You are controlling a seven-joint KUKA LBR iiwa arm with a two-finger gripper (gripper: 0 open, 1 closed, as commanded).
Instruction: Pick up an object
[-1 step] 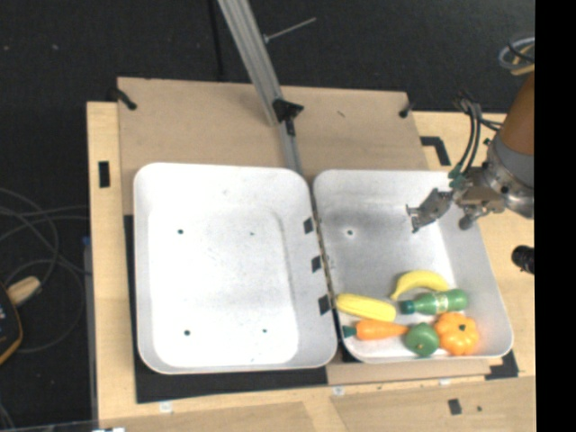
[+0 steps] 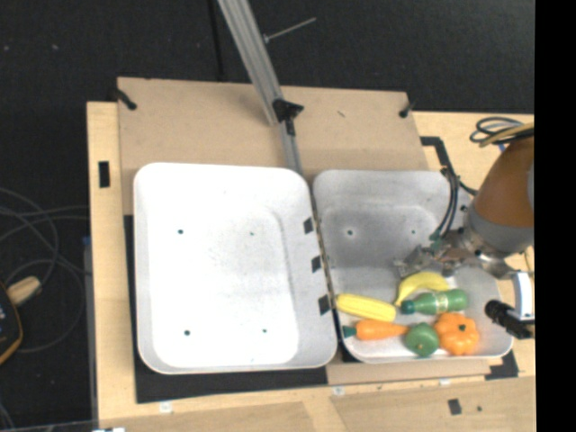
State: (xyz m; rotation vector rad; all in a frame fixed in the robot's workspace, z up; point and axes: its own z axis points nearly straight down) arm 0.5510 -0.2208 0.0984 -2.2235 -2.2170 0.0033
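From my remote seat, the arm [image 2: 504,196] comes in from the right edge of the frame, orange band up top, and the gripper [image 2: 430,257] sits low over the right bin [image 2: 378,196], roughly in its middle right part. It's a blurry grey tangle down there, so I honestly can't tell how far open it is or whether it has anything in it.

All the pickable stuff is bunched in the lower right corner of that bin. There's a banana [image 2: 423,284] just below the gripper, close enough that I can't say if they touch. Right under it lies a green bottle [image 2: 438,302] on its side. To the left of those, a corn cob [image 2: 365,308] lies near the bin's left wall, with a carrot [image 2: 378,330] just beneath it. Along the bottom rim sit a green pepper [image 2: 420,339] and an orange pumpkin [image 2: 459,333], side by side.

The left bin [image 2: 225,268] takes up the centre left of the frame.
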